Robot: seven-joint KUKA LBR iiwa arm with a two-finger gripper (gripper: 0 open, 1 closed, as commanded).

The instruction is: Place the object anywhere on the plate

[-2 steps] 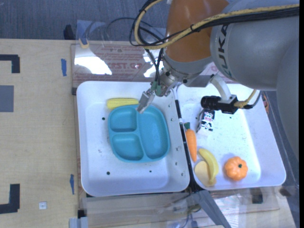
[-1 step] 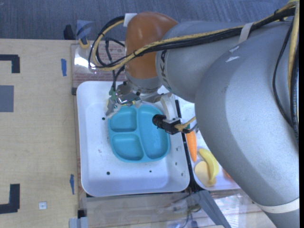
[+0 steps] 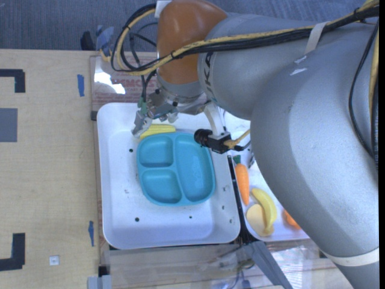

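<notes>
A blue divided plate (image 3: 177, 168) lies in the left white bin (image 3: 118, 179). A pale yellow object (image 3: 159, 129) lies at the plate's far rim, right under my gripper (image 3: 146, 120). The gripper hangs over the plate's far left corner, below the orange band of the arm. Its fingers reach down beside the yellow object, and I cannot tell whether they close on it.
The right bin (image 3: 271, 233) holds an orange carrot (image 3: 242, 182), a yellow banana (image 3: 266, 205) and a pale round fruit (image 3: 257, 218). The big grey arm covers most of the right bin. A wooden bench top (image 3: 42, 161) lies to the left.
</notes>
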